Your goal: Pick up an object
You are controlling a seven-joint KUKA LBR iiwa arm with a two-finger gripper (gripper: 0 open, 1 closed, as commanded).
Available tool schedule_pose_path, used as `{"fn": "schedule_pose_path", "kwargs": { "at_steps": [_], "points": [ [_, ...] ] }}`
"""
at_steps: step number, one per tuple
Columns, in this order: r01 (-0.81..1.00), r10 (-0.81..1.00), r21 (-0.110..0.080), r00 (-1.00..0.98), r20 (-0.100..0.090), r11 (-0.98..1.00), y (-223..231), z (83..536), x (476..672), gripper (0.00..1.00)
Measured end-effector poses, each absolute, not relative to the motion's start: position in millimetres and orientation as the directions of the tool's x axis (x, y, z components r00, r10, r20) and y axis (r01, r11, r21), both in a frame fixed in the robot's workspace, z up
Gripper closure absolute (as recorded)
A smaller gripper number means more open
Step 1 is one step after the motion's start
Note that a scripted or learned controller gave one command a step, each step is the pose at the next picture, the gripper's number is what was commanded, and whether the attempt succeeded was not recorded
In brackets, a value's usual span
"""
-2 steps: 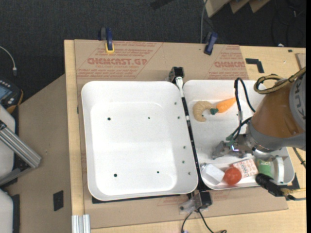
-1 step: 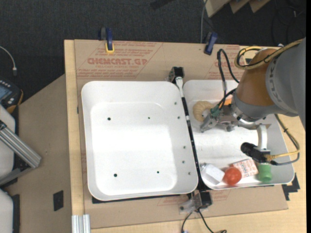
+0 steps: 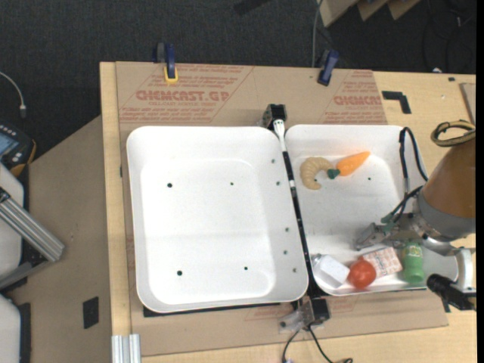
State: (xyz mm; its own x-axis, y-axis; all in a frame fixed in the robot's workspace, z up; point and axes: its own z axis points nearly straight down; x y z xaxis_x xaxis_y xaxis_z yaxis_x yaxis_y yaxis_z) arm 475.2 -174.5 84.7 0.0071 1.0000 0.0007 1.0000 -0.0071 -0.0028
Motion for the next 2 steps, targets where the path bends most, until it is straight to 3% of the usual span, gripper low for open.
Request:
{"fn": "schedule_pose_path", "kwargs": {
  "at_steps": [1, 2],
  "points": [
    [1.000, 1.000, 0.005, -0.007, 0.001, 0.007, -113.7, 84.6, 533.6, 0.00],
    [1.000, 1.000, 0.005, -0.005, 0.000, 0.005, -88.9, 84.9, 581.4, 0.00]
  ]
}}
